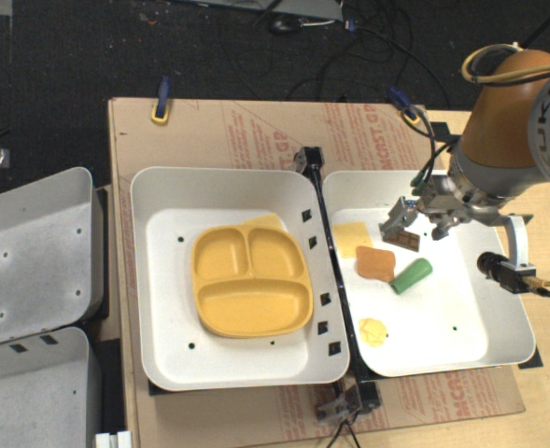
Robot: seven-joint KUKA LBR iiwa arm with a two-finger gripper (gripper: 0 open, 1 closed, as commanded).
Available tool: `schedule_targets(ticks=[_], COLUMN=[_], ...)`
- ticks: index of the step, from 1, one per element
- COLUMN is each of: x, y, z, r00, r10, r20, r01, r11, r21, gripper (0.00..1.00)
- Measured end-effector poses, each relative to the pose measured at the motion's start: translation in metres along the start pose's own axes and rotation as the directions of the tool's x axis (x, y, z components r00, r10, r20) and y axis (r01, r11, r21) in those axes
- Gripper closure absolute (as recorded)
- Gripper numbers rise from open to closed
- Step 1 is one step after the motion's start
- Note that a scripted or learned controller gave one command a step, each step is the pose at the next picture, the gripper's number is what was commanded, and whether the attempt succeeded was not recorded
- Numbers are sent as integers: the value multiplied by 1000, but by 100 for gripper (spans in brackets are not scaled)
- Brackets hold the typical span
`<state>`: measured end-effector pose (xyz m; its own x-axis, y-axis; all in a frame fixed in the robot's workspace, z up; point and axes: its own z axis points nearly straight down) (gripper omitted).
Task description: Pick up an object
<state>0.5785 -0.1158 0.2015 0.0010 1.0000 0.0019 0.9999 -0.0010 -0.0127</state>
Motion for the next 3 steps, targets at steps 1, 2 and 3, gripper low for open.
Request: schedule_targets(ticks=[1,2,3], x=[0,7,8], y=[3,10,9], z=[-7,51,105], r00=[1000,1000,1000], r10=[-2,-4,0], r20=[2,1,1], r01=[2,4,0], r11=[1000,1000,1000], r21=[-12,-9,-7], gripper=[0,0,0])
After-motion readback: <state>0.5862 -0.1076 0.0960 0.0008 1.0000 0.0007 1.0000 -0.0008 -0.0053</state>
